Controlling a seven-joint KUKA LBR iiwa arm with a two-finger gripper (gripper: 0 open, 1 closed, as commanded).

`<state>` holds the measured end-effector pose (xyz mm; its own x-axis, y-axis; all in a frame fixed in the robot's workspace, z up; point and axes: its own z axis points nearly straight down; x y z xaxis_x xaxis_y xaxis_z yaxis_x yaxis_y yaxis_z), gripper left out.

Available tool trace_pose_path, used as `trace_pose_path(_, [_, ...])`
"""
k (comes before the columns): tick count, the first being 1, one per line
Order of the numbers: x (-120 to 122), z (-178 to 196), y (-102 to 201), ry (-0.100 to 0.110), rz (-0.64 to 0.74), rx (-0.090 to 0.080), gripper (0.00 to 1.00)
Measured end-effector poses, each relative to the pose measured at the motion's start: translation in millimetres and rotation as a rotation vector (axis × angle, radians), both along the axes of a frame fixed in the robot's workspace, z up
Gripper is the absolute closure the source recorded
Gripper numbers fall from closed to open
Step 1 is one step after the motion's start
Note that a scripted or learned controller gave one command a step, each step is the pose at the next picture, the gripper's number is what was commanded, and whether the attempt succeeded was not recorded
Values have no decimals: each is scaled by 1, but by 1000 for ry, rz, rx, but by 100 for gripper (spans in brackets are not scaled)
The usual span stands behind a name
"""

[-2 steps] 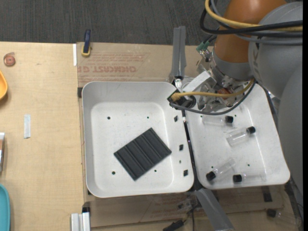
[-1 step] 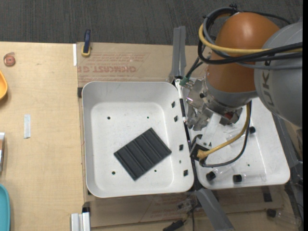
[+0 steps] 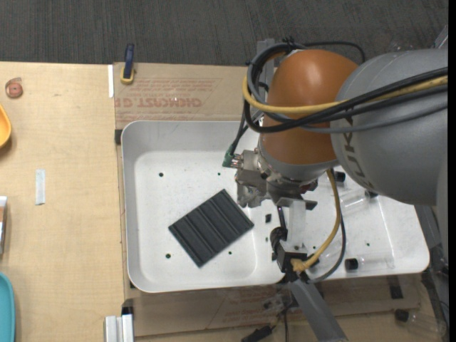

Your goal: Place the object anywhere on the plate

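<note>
A dark grey ribbed rectangular plate (image 3: 211,227) lies flat and turned at an angle in the middle of the left white bin (image 3: 142,191). My gripper (image 3: 251,188) hangs below the orange band (image 3: 306,105), just off the plate's upper right corner near the bin's right side. The wrist and cables hide most of it. I see nothing resting on the plate, and I cannot make out any held object.
The grey arm (image 3: 399,120) covers much of the right bin (image 3: 385,234). Brown cardboard (image 3: 171,95) with a blue clamp (image 3: 128,61) lies behind the bins. The wooden bench (image 3: 57,191) extends left, with an orange item (image 3: 3,128) and a teal item (image 3: 6,308) at its edge.
</note>
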<state>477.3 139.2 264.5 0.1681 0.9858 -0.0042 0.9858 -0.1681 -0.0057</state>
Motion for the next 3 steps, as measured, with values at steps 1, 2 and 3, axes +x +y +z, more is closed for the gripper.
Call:
trace_pose_path(1, [3, 73, -36, -4, 339, 2, 100])
trace_pose_path(2, [1, 22, -43, -1, 904, 6, 100])
trace_pose_path(3, [1, 22, -43, -2, 904, 6, 0])
